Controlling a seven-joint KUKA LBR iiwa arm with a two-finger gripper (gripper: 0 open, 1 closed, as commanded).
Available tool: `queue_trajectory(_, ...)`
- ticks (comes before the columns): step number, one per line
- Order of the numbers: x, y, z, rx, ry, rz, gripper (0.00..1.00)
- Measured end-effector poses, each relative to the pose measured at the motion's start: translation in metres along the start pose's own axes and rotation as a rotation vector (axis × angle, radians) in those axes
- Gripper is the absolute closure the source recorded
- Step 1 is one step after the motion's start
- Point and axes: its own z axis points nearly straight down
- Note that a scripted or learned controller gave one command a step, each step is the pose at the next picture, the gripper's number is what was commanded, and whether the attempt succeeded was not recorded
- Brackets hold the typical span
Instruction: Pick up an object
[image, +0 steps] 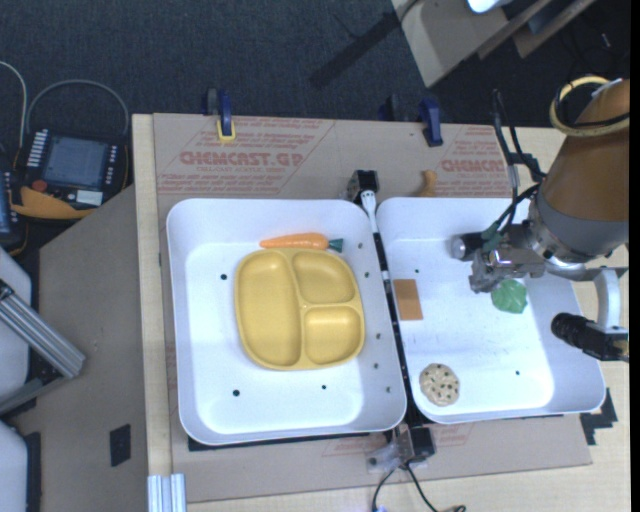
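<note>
Dark carpet surrounds the counter (300, 150), a brown board printed with red lettering and held by 2 blue clamps at its 12 o'clock edge. On it sit 2 white bins side by side. The left bin (200, 330) holds a yellow divided plate (298, 307) at its centre, with an orange carrot (296, 241) lying just beyond the plate's 12 o'clock rim, touching or nearly touching it.

The right bin (500, 395) holds 3 loose things. A green object (511, 297), crumpled and leaf-like, lies toward 3 o'clock in the bin. A small tan rectangular block (407, 299) rests near the bin's 9 o'clock wall, and a round speckled cookie (439, 383) sits near 7 o'clock.

The claw (492, 268) hangs over the right bin, coming in from 3 o'clock under the arm's orange band. The green object lies just beside it, at the claw's 4 o'clock, its top edge tucked against or under the metal. Whether the claw's tips are apart or together cannot be told from this angle, nor whether anything sits between them. The block and cookie lie well apart from it.
</note>
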Motion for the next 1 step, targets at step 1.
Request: queue_trajectory(1, 0.0537, 0.0221, -0.0086, -0.002, 0.0, -0.001, 1.0)
